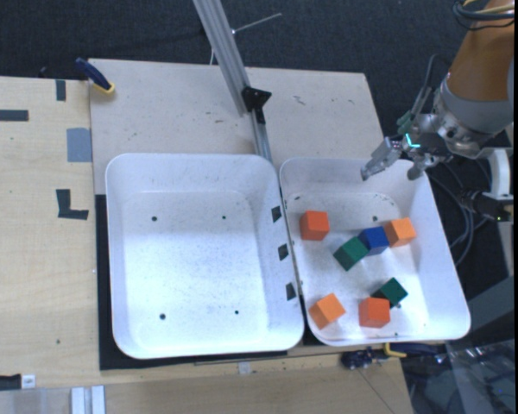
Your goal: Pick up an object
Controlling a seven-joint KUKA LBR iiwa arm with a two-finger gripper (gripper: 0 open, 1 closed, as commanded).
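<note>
A pale wooden tabletop point(181, 102) carries two shallow white bins side by side, with dark floor beyond it. The right bin point(436, 231) serves as the landmark: the left bin point(121, 257) touches its left wall. Inside the right bin lie seven small blocks: an orange-red block point(314, 224) near its left wall, a blue block point(374, 239) at its middle touching a green block point(351, 253) and an orange block point(401, 231), and toward its near edge another orange block point(327, 309), a red block point(374, 312) and a dark green block point(391, 291). The pincer point(391, 164) hangs over the bin's far right corner, fingers spread apart with nothing between them, well apart from every block.
</note>
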